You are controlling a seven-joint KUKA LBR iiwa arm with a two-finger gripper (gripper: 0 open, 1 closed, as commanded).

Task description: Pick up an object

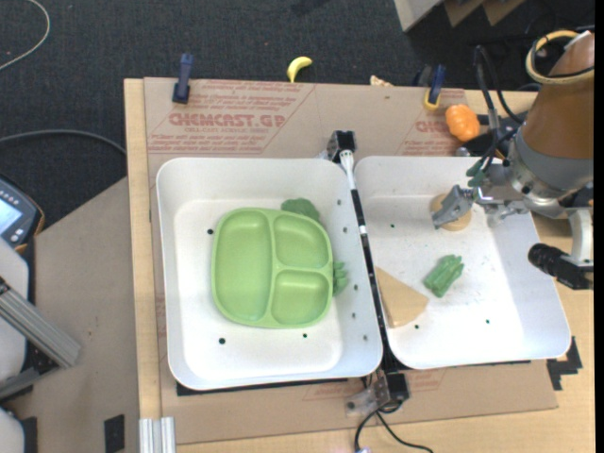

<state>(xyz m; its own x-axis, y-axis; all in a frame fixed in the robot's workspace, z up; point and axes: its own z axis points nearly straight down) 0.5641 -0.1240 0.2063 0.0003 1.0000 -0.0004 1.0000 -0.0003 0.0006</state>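
The green toy (443, 276) lies near the middle of the right bin (528, 333), tilted, apart from the rest. At its seven o'clock a tan wedge (401, 302) rests against the bin's left wall. At its twelve o'clock a tan disc (457, 213) sits under the gripper (450, 209), whose finger state I cannot tell. In the left bin (189, 281) a green divided plate (272, 267) lies, with green pieces (304, 209) at its one o'clock edge.
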